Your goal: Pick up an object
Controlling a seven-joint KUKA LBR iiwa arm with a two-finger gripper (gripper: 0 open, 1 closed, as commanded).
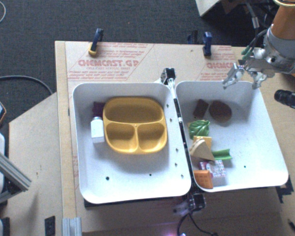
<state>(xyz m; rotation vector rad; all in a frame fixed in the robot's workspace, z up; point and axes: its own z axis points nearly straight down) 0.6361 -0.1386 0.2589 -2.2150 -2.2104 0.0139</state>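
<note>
From the overhead camera you see the claw [242, 76] poised above the far rim of the right bin [265, 132], near its far right corner. Its two fingers [229, 79] are spread apart and there is nothing between them.

Your candidates all lie in that bin. A round brown piece [220, 110] sits near the far wall, with a darker brown block [200, 108] just beside it. Toward the near left corner a crowded heap gathers: a green leafy item [198, 128], a tan wedge [201, 149], a green pod [221, 154], a small packet [217, 170] and an orange piece [203, 179], touching or overlapping.

The left bin [83, 146] holds a yellow divided tray [134, 124], with a small white bottle [97, 129] against the tray's left side.

The main risk, as I judge it, is the rim: from where the claw hangs, a straight descent could strike the far wall rather than any object. The round brown piece is nearest and stands fairly free, though its dark neighbour could get nudged. In the heap, a finger may wedge between items or slide off the sloped wedge.
</note>
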